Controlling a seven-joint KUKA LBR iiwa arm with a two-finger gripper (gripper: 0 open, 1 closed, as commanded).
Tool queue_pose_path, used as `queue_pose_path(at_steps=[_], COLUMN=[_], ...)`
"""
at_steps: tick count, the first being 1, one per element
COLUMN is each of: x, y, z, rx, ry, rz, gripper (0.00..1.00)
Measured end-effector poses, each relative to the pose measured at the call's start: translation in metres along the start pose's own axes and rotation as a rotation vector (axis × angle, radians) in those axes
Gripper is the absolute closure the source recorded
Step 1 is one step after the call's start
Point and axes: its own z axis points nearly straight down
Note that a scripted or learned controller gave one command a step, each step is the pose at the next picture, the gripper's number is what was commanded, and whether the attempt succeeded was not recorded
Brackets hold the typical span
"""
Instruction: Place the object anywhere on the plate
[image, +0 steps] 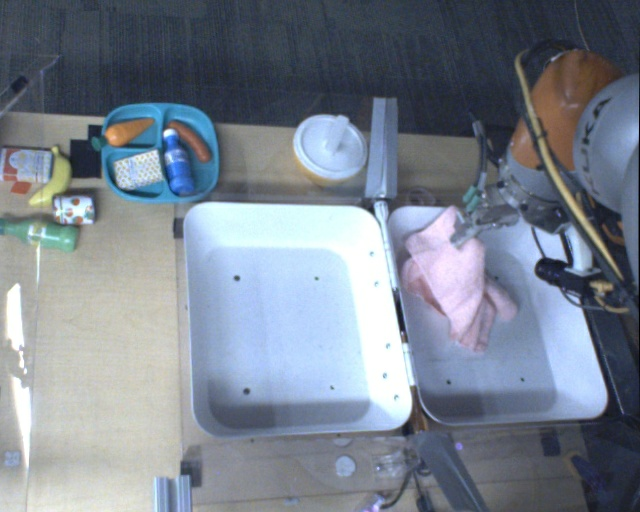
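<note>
Jaws (468, 228) sit at the top edge of the pink cloth (455, 285), in the upper part of the right bin (560, 385). Tips look pressed into or pinching the cloth's upper corner, where the fabric seems bunched up toward them, but I can't tell for sure whether they're closed on it or just touching. Calling the jaw state unknown.

Largest to smallest:
- Surface (100, 350): light wood, carries both bins side by side.
- Left bin (290, 320): white, shallow, just beside the right one, sharing the middle edge.
- Right bin: holds the cloth.
- Arm (590, 120): grey with orange band, coming in from the right, wrist over the right bin's top right corner.
- Pink cloth: crumpled, long axis running from upper left near the jaws down to lower right. Bulk lies below and slightly left of the jaws.
- Blue divided plate (205, 150): on the surface beyond the left bin's top left corner, with toy food in its sections. Well apart from the cloth.
- White lidded cup (331, 146): near the top between the bins.

Key relation: the plate is far left of the jaws, across the whole left bin. My read is that the grasp needs confirming before any carry.
</note>
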Motion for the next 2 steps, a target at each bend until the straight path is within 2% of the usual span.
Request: queue_pose_path(at_steps=[1, 2], x=[0.001, 0.06], y=[0.002, 0.016], z=[-0.049, -0.046], rx=[-0.001, 0.0], ry=[0.0, 0.002], rz=[-0.009, -0.413], gripper=[1.0, 1.0])
